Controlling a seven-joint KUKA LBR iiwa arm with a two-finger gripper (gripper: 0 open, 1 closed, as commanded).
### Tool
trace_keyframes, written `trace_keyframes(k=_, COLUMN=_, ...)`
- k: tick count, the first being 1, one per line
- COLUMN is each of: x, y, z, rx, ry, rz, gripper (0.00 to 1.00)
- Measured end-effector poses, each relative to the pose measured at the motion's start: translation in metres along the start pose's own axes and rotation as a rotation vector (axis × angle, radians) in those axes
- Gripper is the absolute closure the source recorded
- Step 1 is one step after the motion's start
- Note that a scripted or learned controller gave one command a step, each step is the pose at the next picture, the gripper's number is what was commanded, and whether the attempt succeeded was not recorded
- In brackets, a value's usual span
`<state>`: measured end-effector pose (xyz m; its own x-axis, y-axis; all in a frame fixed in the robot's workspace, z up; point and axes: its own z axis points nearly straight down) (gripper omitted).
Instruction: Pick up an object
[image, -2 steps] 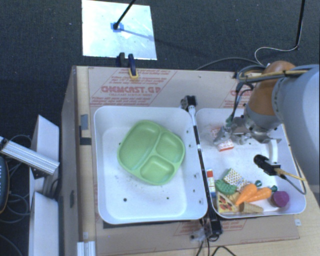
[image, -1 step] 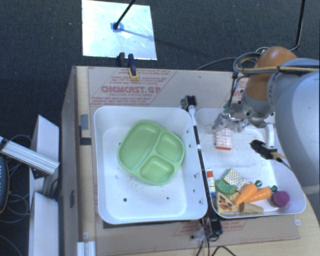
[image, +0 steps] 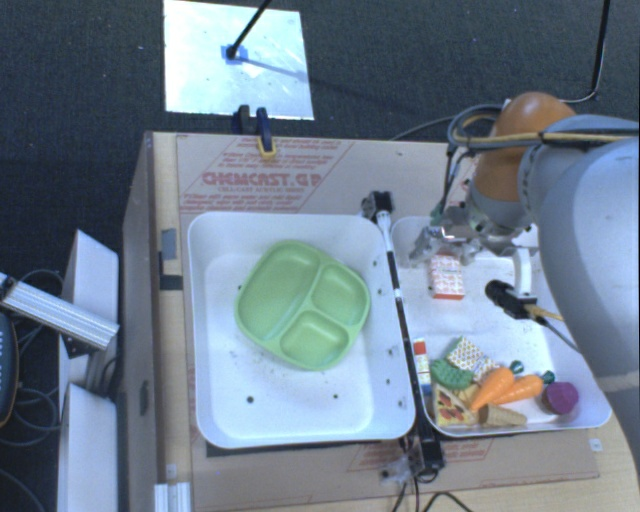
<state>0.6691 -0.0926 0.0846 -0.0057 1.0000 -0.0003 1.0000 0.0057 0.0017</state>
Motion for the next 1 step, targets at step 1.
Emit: trace_keyframes(k=1, x=0.0063, y=0.0, z=-0.0001, rx=0.0, ry=-0.001, rz=0.0, gripper=0.0)
